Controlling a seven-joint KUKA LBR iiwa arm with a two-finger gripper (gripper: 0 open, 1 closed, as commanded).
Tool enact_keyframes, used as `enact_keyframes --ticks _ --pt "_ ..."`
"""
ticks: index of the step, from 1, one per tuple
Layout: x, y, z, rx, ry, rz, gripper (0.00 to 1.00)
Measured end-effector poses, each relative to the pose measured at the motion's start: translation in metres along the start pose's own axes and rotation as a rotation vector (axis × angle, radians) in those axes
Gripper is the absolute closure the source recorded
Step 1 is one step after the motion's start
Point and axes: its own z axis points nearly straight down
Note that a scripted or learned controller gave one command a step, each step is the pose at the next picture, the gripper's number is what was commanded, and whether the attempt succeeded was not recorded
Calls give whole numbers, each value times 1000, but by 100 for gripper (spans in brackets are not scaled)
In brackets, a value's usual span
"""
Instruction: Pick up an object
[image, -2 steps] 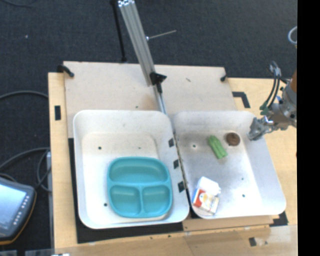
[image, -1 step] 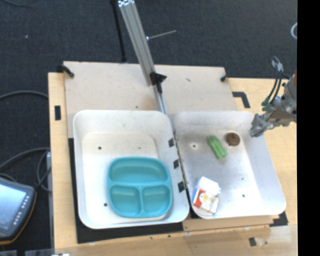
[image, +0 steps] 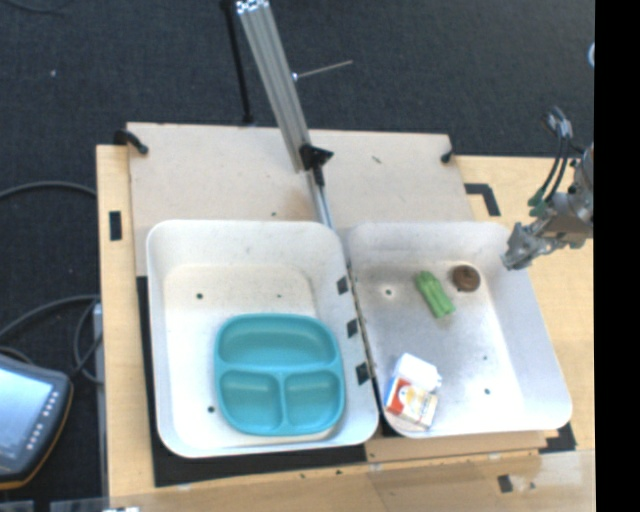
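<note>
A green block (image: 434, 295) lies in the right bin (image: 520, 350), toward its far side, with its long axis running from far-left to near-right at a slant. It is a stubby, rounded bar with a smooth, plastic-looking surface. Just to its right, apart from it, sits a small round brown thing (image: 464, 278), dull and disc-like. Near the bin's near-left corner rests a small carton (image: 412, 393), white with red and orange print, boxy and lying tilted. The left bin (image: 175, 300) holds a teal plastic tray (image: 280, 373) with three compartments and rounded corners. Both bins are shallow, white and speckled with dirt, on a pale wooden bench (image: 120, 330). The gripper (image: 522, 246) hangs over the right bin's far-right edge; whether its jaws are wide or narrow cannot be told.
</note>
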Motion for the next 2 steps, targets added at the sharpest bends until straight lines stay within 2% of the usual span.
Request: enact_keyframes --ticks 2 --pt "-2 1 -21 -5 -1 2 100"
